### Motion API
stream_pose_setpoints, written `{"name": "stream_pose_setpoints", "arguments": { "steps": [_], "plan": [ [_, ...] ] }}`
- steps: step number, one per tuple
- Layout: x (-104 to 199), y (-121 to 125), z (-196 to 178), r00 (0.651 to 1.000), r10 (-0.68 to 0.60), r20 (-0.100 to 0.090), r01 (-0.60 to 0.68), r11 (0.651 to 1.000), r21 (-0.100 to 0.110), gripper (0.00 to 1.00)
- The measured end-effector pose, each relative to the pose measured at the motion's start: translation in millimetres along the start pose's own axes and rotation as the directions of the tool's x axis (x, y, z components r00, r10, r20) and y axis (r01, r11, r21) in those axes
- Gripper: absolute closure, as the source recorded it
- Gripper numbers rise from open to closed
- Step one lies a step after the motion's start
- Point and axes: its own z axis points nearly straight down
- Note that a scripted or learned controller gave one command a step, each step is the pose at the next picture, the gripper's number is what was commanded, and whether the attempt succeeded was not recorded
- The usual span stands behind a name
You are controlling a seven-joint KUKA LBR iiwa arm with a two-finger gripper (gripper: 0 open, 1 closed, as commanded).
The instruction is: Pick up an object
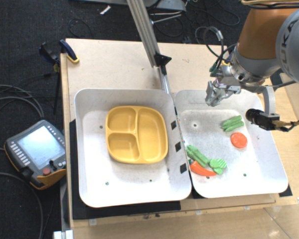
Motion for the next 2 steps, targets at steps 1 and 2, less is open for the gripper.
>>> {"name": "stream_pose_setpoints", "arguments": {
  "steps": [1, 2],
  "plan": [
    [50, -16, -1, 1.000, -0.001, -0.001, 0.001, 1.000, 0.001, 1.00],
    [109, -37, 10, 1.000, -0.002, -0.002, 0.002, 1.000, 0.002, 1.00]
  ]
}}
